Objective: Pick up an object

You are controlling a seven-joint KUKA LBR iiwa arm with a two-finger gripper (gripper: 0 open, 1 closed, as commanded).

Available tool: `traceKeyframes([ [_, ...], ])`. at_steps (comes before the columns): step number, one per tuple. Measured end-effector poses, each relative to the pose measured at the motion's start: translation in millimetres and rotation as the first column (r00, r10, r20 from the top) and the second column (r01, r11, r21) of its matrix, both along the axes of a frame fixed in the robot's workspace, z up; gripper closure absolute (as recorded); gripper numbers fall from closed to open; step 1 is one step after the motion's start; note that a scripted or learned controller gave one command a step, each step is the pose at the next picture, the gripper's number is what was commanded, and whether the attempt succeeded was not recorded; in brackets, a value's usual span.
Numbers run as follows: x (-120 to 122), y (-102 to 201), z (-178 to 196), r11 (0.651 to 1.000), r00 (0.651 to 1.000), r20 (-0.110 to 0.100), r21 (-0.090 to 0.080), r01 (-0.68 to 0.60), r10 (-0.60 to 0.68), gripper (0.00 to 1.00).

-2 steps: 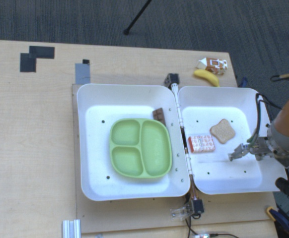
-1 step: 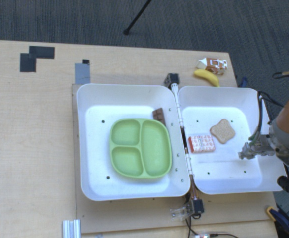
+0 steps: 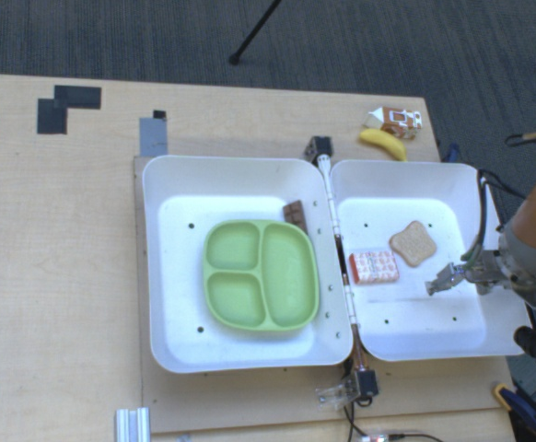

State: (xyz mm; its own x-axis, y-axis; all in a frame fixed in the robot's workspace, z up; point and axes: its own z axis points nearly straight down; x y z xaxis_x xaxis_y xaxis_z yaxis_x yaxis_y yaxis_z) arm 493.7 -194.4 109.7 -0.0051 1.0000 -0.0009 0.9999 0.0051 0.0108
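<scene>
approach step: gripper (image 3: 441, 281) low in right bin (image 3: 406, 339), fingers look apart, empty. you need leftward reach to bread slice (image 3: 413, 243) or red-white pack (image 3: 373, 267).

No text, brand or number could be read anywhere. The small red-and-white box (image 3: 373, 267) in the right bin (image 3: 406, 339) carried a printed pattern too fine to make out, and the little carton (image 3: 399, 118) on the desk (image 3: 56, 274) beside the banana (image 3: 382, 143) showed printing that stayed too small and blurred to read.
</scene>
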Motion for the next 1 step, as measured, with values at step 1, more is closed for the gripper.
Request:
traceKeyframes([
  [1,1.6,0.4,10.8,1.000,1.000,0.004,0.000,-0.001,0.001,1.00],
])
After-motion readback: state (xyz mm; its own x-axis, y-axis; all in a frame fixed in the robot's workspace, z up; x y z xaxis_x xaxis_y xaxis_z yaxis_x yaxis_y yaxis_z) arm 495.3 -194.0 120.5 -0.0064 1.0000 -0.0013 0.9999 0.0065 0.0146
